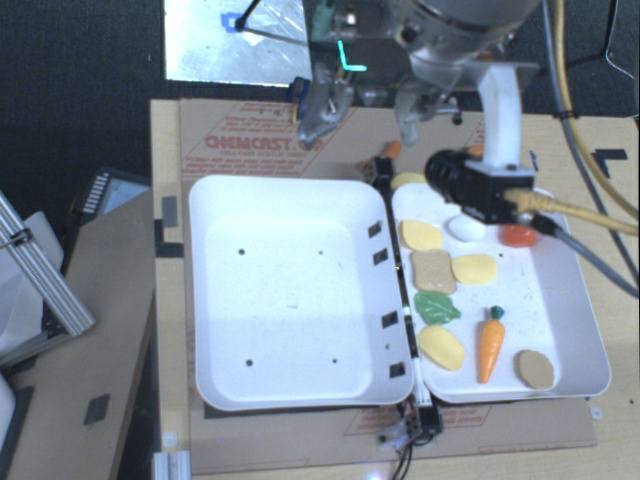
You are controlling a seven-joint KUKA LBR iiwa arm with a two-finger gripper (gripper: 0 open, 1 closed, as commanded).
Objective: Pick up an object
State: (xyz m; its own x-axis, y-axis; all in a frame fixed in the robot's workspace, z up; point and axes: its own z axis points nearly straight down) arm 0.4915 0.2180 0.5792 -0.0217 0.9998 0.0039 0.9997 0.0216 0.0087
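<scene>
Gripper (358,136): fingers spread apart, nothing between them, poised high over the cardboard sheet (250,140) beyond the far edge of the two bins.

Contents, right bin (585,343), all toy food lying flat. Far end: pale yellow piece (408,181) at the rim, yellow piece (421,235), white oval (465,228) and red piece (517,235). Middle: tan bread slice (433,271) beside another yellow piece (474,269), with the green leafy piece (436,307) just below the slice. Near end: yellow lump (441,348), orange carrot (489,345) with its green top pointing away from the near rim, and brown round piece (536,369). Left bin (215,268): white, hinged to the right bin along the centre. Small orange item (393,150): on the cardboard just outside the bins, kind cannot be told.
</scene>
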